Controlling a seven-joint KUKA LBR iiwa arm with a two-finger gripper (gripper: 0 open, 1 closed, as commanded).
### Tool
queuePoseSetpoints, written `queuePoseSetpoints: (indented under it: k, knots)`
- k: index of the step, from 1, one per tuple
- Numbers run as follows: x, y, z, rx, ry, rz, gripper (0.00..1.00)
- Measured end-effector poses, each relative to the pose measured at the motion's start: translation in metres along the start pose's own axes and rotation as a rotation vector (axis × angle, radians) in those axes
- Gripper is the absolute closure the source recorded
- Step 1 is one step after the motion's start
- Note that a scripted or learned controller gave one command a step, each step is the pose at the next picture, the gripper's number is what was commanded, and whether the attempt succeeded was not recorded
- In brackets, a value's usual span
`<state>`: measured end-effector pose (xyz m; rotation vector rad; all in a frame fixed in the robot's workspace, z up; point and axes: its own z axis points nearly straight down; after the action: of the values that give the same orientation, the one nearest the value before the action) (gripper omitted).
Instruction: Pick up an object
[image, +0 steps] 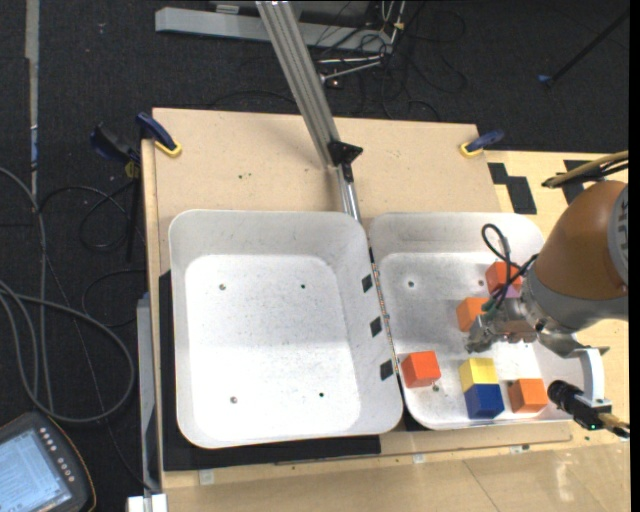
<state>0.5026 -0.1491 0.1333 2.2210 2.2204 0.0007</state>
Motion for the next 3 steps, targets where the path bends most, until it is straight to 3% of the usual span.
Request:
queuePoseSetpoints:
  k: [3]
  knots:
    - [0.008, 0.009, -0.156, -0.006, -0.002, -0.003, 1.00]
